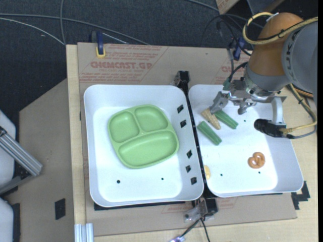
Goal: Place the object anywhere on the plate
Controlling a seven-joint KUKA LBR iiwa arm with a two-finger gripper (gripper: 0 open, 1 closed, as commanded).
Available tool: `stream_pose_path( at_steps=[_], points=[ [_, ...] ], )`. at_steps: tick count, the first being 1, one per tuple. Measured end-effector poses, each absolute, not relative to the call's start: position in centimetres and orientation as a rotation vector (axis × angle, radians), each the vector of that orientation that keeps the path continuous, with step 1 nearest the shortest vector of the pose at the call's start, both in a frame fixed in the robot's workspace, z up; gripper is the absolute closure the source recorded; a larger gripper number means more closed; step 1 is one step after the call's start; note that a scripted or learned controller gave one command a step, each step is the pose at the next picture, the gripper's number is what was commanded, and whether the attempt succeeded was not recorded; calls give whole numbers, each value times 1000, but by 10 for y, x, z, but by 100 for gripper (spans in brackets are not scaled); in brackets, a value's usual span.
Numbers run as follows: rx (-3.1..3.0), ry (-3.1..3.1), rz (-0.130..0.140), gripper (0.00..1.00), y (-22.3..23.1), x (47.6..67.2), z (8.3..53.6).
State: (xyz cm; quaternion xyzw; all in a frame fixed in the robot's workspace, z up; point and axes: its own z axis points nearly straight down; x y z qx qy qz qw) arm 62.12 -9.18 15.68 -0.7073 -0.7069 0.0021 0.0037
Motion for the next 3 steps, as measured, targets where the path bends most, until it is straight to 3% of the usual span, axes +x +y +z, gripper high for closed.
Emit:
stream_pose_path(
  at_steps=[1, 2, 3],
  points=[
    [-2217, -2219, 5, 0, -91, 628, 111],
    [-2222, -2221, -2, 100, -91, 630, 125],
    [-2224, -2227, -7, 100, -89, 629, 190]
  ],
)
